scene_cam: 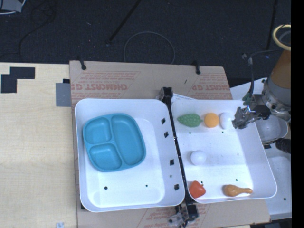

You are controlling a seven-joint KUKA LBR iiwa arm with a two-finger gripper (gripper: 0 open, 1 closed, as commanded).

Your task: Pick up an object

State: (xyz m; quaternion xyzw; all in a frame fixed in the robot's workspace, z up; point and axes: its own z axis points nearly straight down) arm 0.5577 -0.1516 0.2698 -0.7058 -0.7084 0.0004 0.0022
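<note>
Glossy red pepper [196, 190] w/ lumpy tan drumstick [236, 190] nr bin [259, 146] edge.

In the right bin [266, 175] I see six objects: green leafy piece [189, 120] at 11 o'clock, orange ball [211, 120] and white item [224, 120] at 12, white egg [198, 157] centre-left, red piece [197, 189] at 7, tan drumstick [236, 190] at 5.

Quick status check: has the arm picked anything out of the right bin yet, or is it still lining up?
Nothing looks picked yet. The green leafy piece, orange ball, white egg-shaped item, white ball, red piece and drumstick all lie in the right bin. The claw sits at the bin's upper right edge beside the egg-shaped item. Grasp and lift remain.
</note>
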